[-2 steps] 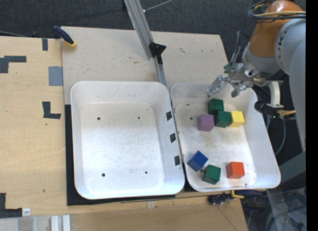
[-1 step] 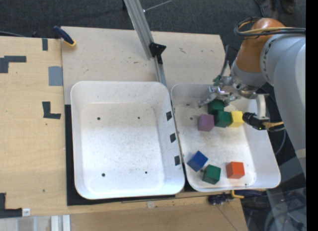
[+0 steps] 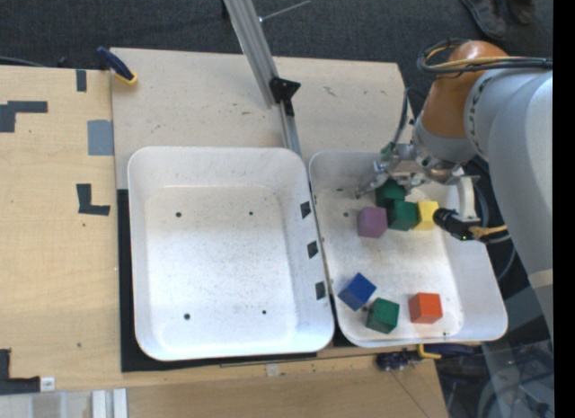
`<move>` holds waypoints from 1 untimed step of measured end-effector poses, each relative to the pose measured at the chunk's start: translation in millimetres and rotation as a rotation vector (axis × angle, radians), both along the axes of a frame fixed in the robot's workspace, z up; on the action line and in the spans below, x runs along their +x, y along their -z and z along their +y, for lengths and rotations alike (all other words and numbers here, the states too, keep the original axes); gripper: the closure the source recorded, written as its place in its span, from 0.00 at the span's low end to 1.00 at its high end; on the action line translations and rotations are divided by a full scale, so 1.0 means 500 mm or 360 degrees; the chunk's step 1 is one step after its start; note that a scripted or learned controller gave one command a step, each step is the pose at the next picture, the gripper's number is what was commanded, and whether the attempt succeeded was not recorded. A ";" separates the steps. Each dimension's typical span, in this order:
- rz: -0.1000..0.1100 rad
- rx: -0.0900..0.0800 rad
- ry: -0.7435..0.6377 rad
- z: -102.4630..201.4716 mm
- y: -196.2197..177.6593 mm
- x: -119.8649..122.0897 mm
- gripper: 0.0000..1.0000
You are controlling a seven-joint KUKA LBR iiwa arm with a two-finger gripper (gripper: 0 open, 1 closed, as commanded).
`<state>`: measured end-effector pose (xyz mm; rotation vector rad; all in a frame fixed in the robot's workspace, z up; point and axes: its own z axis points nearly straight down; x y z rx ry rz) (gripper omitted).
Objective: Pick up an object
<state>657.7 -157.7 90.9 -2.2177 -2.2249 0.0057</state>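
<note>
You see the gripper low over the right white bin, above a dark green block; whether it grips, you cannot tell. Purple cube, green cube and yellow cube cluster just beside it. No block shows a long axis.

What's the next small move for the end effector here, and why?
Probably a short straight descent onto the dark green block. The end effector sits right above the upper cluster in the right bin, where that block is packed against the purple block, another green block and the yellow block. Nothing visibly held yet.
</note>
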 end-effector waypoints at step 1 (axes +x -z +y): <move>0.0001 0.0000 -0.0003 0.002 -0.021 0.000 1.00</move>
